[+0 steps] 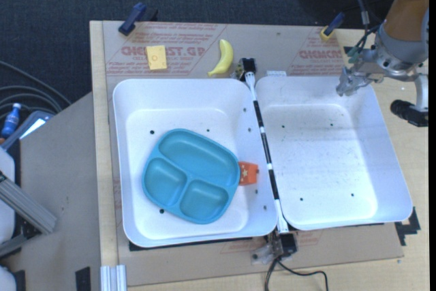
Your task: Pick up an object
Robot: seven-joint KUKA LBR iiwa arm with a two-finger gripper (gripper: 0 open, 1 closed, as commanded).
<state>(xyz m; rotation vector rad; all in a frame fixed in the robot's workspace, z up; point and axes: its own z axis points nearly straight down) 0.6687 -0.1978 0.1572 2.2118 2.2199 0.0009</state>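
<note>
A blue divided plate lies in the left bin, toward its front. A small orange object sits against the plate's right edge, near the divider between the bins. The gripper hangs over the far right corner of the right bin, well away from both objects. Nothing shows between its fingers.
A yellow banana and a yellow square tag lie on the cardboard behind the left bin. Blue clamps hold the board at the back corners. Cables run along the bins' shared edge.
</note>
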